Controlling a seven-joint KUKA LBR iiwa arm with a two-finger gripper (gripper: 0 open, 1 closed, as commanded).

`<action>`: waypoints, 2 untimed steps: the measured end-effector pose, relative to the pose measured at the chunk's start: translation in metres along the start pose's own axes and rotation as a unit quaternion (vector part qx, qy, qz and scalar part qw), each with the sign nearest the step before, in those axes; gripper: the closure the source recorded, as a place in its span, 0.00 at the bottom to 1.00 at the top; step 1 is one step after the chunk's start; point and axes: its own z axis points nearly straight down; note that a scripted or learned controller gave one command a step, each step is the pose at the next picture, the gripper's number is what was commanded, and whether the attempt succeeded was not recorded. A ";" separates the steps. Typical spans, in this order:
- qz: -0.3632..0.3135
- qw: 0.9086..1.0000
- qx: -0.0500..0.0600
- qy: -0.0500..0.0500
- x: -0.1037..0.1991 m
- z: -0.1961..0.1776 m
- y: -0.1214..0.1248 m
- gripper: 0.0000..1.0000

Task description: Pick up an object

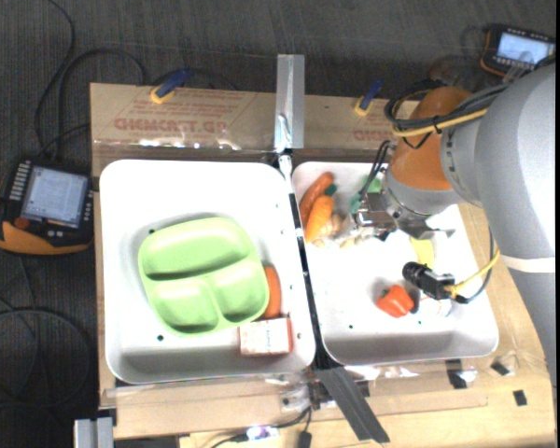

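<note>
The carrot (pixel 315 192), orange with a green tip, lies in the right bin (pixel 467 329) at its upper left corner, long axis running diagonally, green end up-right. The gripper (pixel 369 222) hovers just beside it; whether it is clenched or released, I cannot tell.

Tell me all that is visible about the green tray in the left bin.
The green tray is pale lime green and looks like moulded plastic, with rounded corners. Raised ridges divide it into one long compartment at the far side and two smaller ones nearer the camera. All three appear empty. It lies flat but turned at an angle on the floor of the left bin. An orange object lies against its right edge.
</note>
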 end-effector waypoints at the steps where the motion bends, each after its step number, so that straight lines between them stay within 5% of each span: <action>1: 0.025 1.000 0.006 0.000 0.014 -0.124 0.002 1.00; 2: -0.038 0.999 0.007 0.001 0.016 -0.147 -0.050 1.00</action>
